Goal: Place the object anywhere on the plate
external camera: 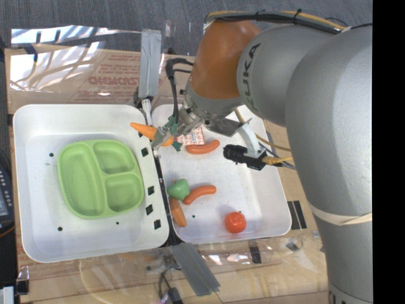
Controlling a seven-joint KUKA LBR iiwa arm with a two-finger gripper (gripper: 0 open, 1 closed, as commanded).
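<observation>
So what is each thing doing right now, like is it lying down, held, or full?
green plate: lying flat in the left bin, nothing on it.
carrot: lifted at the gripper, over the wall between the bins.
sausage: lying in the right bin.
second sausage: lying in the right bin, beside the green pepper.
tomato: sitting in the right bin.

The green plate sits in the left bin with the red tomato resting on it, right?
Not quite. The camera view shows the green plate in the left bin, but the red tomato lies in the right bin, not on the plate.
</observation>
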